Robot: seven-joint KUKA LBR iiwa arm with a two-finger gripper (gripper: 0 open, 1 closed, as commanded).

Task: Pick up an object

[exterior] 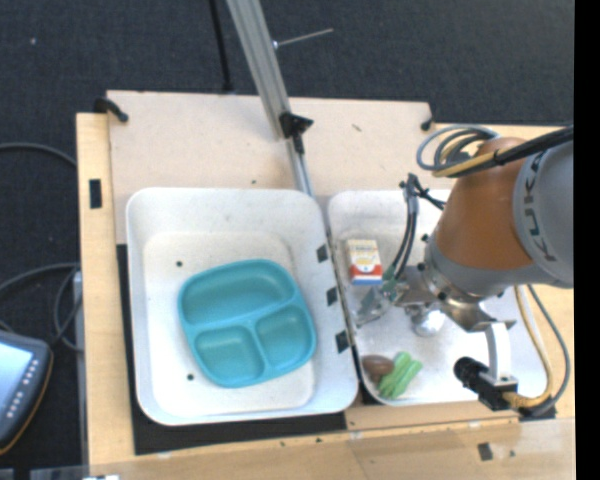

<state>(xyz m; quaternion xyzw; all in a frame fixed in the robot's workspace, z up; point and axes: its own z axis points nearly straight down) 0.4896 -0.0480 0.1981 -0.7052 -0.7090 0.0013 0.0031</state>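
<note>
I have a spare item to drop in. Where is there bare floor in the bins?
Left bin: a bare strip behind the teal tray. Right bin: crowded by the small box, green object, brown object and arm.

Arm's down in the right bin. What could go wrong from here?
The small carton sits close to the divider between the bins, so a finger may strike the right bin wall. The green object touches a brown one in the front corner; a grab there may catch both or neither.
</note>
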